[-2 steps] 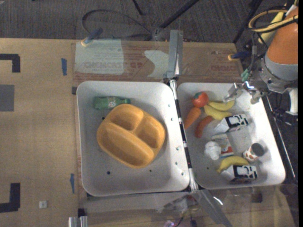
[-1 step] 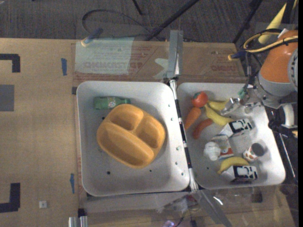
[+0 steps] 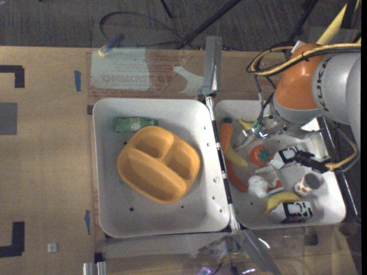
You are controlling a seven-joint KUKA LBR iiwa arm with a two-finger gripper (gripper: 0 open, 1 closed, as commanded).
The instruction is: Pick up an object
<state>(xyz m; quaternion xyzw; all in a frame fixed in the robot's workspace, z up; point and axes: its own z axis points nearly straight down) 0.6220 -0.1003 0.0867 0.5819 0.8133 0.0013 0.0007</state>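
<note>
- The bench [image 3: 46, 171] is a big flat tan board, looks like cardboard or plywood, with black and blue tape marks on it.
- Left bin [image 3: 109, 211]: shallow white plastic with rounded corners and little holes dotted over the floor.
- Right bin [image 3: 332, 208]: same white plastic, touching the left one along the middle seam, and it's the crowded one.
- The arm [image 3: 321, 85] comes in from the right, smooth grey shell with a glossy orange band, yellow and black cables looped around it.
- Orange divided plate [image 3: 159, 163] sits mid left bin, matte plastic, rounded, three compartments.
- Green bottle [image 3: 133, 124] lies on its side just behind the plate near the bin's back wall.
- Stuff to pick, all in the right bin: a long orange carrot [image 3: 226, 134] against the left wall, a yellow banana [image 3: 282, 200] near the front, a small round tomato [image 3: 262, 155] with a green top in the middle, and a white cup [image 3: 309, 183] off to the right.
- The gripper [image 3: 256, 133] hangs over the right bin's back-left part, just above the tomato. Honestly can't tell how it's set, too small and blurry.
</note>
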